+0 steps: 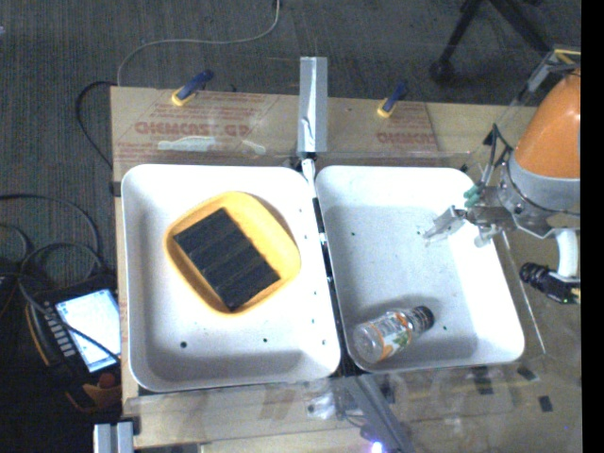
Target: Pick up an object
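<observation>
**Two Bins, One Bottle Lying Within Easy Reach**

Two shallow white plastic bins are sitting side by side on the brown desk, probably so that the arm can work across either one from the right of the frame. The left bin is holding a yellow foam block with a ribbed black rubber top, lying flat near the bin's centre. The right bin is holding a clear plastic bottle with a black cap and a colourful label, resting on its side in the lower part of the frame, close against the bin's near wall, cap pointing towards the right.

The silver two-finger gripper is hovering in the upper right part of the right bin, its fingers parted and gripping nothing. It is well apart from the bottle, which seems the nearer candidate for a pick.

The bottle is looking small, rounded and glossy, so it is likely rolling easily if nudged; its position near the wall may be leaving little room for a finger on that side.
</observation>
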{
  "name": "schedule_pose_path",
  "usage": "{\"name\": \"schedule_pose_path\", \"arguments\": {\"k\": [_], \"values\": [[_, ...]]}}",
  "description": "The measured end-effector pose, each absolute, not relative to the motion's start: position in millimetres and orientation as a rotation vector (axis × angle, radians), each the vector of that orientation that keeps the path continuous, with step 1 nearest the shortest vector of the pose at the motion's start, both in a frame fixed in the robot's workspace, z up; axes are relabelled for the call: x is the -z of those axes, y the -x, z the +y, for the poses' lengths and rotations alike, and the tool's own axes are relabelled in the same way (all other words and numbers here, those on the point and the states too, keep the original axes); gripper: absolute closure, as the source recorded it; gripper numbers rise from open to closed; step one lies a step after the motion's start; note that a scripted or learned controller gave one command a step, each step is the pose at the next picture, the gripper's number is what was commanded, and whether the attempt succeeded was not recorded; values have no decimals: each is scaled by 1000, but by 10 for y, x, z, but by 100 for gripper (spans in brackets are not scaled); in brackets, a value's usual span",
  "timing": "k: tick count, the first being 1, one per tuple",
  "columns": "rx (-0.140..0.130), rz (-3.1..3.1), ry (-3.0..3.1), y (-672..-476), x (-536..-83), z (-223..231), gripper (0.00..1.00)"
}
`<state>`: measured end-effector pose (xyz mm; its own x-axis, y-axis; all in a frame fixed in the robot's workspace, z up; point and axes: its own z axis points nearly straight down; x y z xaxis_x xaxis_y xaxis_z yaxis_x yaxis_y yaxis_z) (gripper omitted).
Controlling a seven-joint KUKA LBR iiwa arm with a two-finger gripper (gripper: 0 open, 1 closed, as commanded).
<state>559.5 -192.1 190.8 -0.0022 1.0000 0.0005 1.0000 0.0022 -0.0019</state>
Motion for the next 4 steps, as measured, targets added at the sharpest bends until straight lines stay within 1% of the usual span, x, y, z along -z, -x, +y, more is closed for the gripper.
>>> {"name": "schedule_pose_path", "arguments": {"k": [1, 2, 3, 4], "values": [[-1, -2452, 1964, -5021, -2265, -1849, 0], [1, -2601, 1760, -4845, -1698, -1673, 0], [7, -2668, 1688, -4886, -918, -1173, 0], [-4, -2284, 2157, -5211, -1165, -1438, 0]]}}
